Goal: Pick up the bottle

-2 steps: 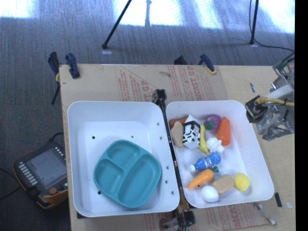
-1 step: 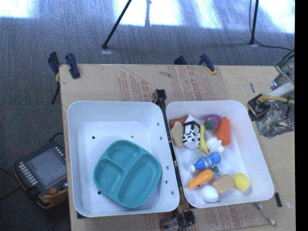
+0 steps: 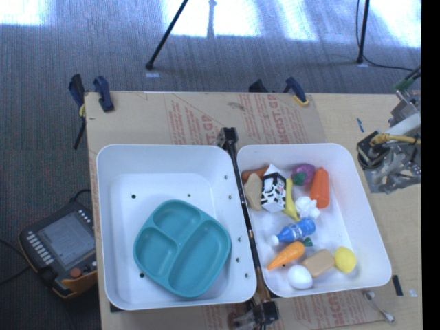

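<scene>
The bottle (image 3: 294, 232) is small, blue with a white cap, and lies on its side in the middle of the right bin (image 3: 357, 205). It rests between a yellow banana (image 3: 291, 205) and an orange carrot (image 3: 287, 254). My gripper (image 3: 386, 162) is at the right edge of the view, outside the right bin and just past its far right corner. It is well apart from the bottle and nothing shows in it.
The right bin also holds a cow-print carton (image 3: 273, 190), an orange pepper (image 3: 320, 187), a purple item (image 3: 302, 174), a lemon (image 3: 345, 259), an egg (image 3: 299, 276) and bread pieces (image 3: 318, 262). A teal divided plate (image 3: 182, 247) lies in the left bin (image 3: 117, 184). A pendant (image 3: 60, 250) sits on the floor at left.
</scene>
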You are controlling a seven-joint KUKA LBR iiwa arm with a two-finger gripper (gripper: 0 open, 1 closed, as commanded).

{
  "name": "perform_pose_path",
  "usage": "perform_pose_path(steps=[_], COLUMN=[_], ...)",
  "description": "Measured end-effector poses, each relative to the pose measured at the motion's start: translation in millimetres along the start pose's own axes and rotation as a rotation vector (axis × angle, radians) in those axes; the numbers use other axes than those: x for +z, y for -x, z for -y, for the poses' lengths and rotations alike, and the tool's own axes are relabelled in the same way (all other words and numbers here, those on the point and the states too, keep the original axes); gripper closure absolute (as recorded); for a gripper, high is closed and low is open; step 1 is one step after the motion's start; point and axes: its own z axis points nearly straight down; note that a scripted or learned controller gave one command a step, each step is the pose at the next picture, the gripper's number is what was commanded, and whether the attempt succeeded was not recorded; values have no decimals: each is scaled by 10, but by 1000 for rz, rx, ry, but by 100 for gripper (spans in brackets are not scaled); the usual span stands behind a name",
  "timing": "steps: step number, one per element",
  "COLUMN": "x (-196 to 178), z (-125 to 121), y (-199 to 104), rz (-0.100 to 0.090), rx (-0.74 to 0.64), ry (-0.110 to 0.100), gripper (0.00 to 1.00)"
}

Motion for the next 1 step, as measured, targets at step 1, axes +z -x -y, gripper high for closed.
perform_pose_path(steps=[1], x=[-87], z=[2], y=[-22], rz=[-1], rx=[-22], ry=[3], gripper=[100])
